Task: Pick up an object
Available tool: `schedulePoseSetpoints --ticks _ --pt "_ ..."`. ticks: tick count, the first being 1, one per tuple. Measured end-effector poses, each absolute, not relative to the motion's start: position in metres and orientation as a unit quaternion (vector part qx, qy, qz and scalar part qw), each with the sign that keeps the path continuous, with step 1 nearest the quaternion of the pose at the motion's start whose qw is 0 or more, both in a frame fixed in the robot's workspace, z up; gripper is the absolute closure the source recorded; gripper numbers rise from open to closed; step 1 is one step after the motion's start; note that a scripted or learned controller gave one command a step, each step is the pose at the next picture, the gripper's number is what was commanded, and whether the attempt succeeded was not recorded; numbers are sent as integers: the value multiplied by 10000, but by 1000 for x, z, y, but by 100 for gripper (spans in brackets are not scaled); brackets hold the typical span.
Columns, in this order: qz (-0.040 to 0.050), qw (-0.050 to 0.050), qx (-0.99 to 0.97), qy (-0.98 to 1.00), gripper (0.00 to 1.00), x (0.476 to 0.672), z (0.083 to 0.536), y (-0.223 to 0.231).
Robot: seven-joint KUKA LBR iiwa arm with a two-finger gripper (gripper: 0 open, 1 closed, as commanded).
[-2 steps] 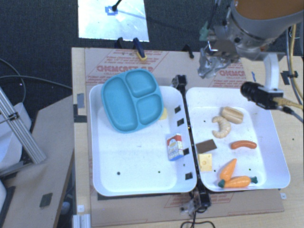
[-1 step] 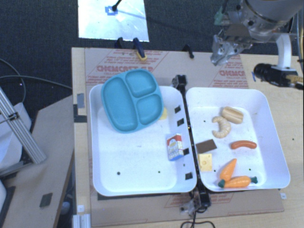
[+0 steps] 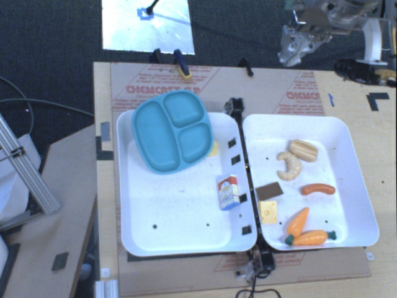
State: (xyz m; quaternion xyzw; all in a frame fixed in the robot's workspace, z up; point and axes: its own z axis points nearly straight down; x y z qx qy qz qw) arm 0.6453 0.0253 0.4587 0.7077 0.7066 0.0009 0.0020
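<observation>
My gripper hangs high above the bench at the top right, well clear of both bins, with nothing visible between its fingers. In the right bin lie a hot dog bun, a croissant, a red sausage, two carrots, a brown square and a yellow cheese slice. The left bin holds a blue divided plate and a small milk carton.
A black divider runs between the two bins. A reflective square panel lies on the floor at the back. A blue and yellow clamp sits at the bench's rear edge. Metal framing stands at the left.
</observation>
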Motion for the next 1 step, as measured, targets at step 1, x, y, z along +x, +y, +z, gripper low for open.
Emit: schedulePoseSetpoints --ticks 1 --pt "8 19 7079 7063 100 669 465 -4"
